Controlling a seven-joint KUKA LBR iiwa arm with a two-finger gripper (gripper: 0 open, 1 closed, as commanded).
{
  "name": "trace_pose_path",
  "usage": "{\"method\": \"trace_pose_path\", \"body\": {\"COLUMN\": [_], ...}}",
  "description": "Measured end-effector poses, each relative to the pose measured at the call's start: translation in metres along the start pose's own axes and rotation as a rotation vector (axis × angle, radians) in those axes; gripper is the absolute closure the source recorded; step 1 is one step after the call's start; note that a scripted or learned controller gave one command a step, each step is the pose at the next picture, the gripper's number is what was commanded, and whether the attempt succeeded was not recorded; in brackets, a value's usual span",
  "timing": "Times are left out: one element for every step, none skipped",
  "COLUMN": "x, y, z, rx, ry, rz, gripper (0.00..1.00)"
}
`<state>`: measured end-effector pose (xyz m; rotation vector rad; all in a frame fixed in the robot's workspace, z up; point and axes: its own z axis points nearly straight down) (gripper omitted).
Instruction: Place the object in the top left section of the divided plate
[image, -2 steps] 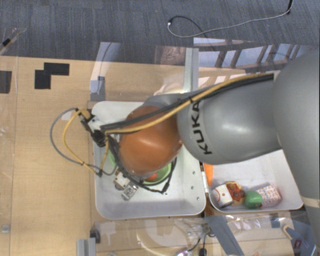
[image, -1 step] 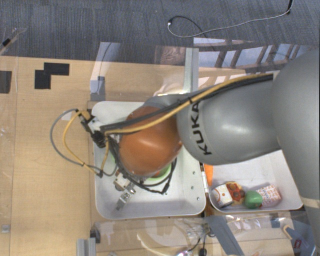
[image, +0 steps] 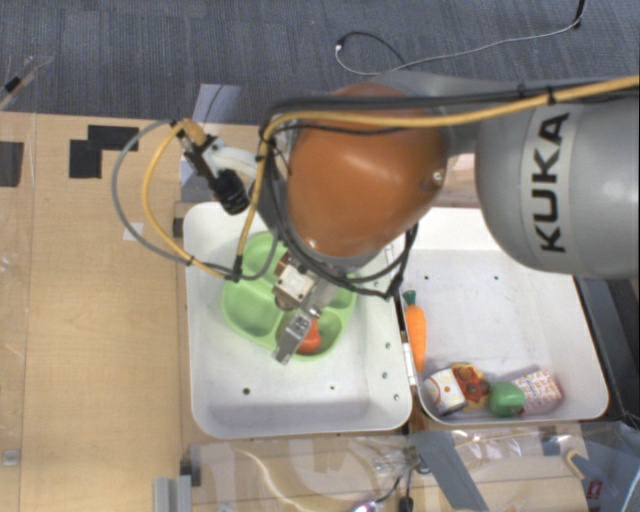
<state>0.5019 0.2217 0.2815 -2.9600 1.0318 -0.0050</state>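
Small red-orange rounded object (image: 312, 340), glossy and partly hidden, lying on the light-green divided plastic plate (image: 245, 305) just beside and below the tip of the two-finger gripper (image: 290, 342). Resting in what looks like the plate's lower right section, so seemingly not in the top left one named by the task; judged from this, delivery to the target section not yet done. Whether the object sits between the gripper's fingers or merely next to them: cannot tell, the tool's metal body covering that spot, and its state, released or clenched, likewise unreadable.

Plate lying in the left shallow white bin (image: 300, 410), stretching up and to the left of the gripper, its upper part hidden under the wrist. What seems left: a secure hold on the object, a lift, a short carry up and left across the plate's ridge, and a release there.

Grey KUKA arm (image: 555, 180) reaching in from the right, its large orange band (image: 355, 165) hanging over the bin's upper half, the wrist angled down and leftward so the gripper points at the plate at a slant. Yellow and black cables (image: 150, 200) looping to the left of the wrist.

Well to the right of the gripper, in the right shallow white bin (image: 500, 270): an orange toy carrot (image: 416, 335) against the near wall, then a small white-and-red jar (image: 447, 388), a green rounded toy (image: 506, 399) and a pink patterned packet (image: 540, 388) clustered at the lower edge.
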Motion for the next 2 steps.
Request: {"method": "trace_pose_path", "body": {"x": [0.0067,0.0093], "y": [-0.0227,-0.023], "z": [0.1828,0.1733], "rx": [0.003,0.004], "ry": [0.002,0.006], "rz": [0.014,0.019], "gripper": [0.0,1.0]}}
